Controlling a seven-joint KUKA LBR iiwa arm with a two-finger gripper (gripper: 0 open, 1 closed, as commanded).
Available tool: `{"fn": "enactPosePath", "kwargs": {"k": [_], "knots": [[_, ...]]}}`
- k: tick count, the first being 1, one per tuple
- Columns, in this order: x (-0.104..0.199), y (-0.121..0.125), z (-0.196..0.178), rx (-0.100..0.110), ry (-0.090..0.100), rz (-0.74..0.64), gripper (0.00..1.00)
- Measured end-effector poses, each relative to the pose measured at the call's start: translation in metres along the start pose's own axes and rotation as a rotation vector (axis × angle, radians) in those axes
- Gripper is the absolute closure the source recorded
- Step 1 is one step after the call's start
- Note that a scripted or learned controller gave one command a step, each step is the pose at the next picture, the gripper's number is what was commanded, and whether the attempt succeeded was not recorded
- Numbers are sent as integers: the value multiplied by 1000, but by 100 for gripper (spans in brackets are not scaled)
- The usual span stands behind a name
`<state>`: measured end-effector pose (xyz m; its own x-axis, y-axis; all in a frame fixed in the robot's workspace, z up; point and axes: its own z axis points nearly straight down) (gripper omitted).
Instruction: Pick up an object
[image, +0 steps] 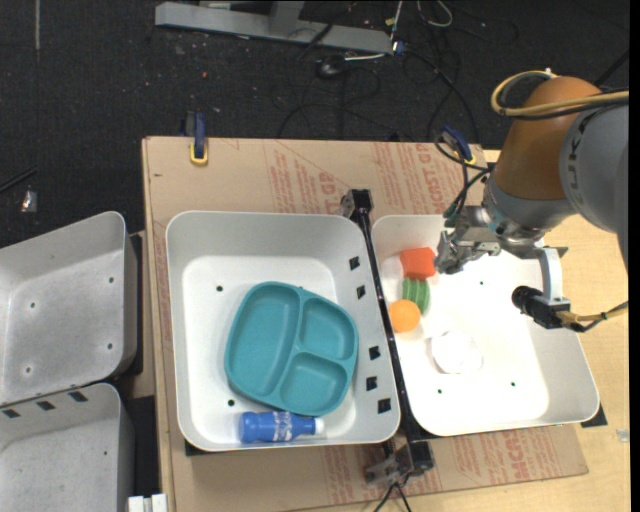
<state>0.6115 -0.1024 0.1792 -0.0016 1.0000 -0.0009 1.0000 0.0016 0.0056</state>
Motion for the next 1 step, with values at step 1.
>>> {"fn": "enactPosePath", "kwargs": {"k": [1], "knots": [[6, 1, -62, -2, 0, -2, 100]]}}
